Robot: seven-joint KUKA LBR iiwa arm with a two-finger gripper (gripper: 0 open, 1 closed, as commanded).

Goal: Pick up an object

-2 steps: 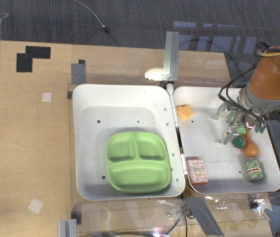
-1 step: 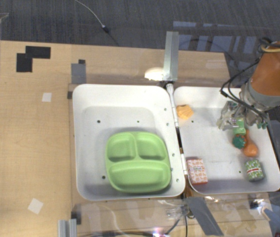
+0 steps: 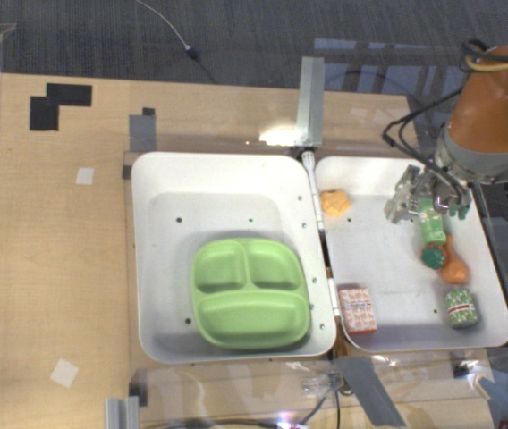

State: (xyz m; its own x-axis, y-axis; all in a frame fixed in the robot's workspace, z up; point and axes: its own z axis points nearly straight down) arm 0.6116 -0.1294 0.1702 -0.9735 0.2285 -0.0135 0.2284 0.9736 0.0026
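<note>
Bench of pale wood carries two shallow white bins side by side, and every place here is given from the metal divider where their rims meet. Left of the divider, the left white bin holds a lime-green plastic plate with three compartments, lying flat, likely staged as a drop-off spot.

Just right of the divider, in the right white bin, a small yellow-orange chunk sits toward the far side, and a pink-and-white speckled box lies at the near rim, close to the divider. Well right of it, a green bottle-shaped toy with a darker round end lies beside a small orange ball, with a green-and-white patterned can nearer the front corner. These loose pieces look scattered for picking.

The grey arm's two-finger gripper hangs well right of the divider, over the far end of the green toy, which seems the likely target. How far its metal fingers stand apart cannot be made out, nor whether they touch the toy; nothing is visibly caught between them.
</note>
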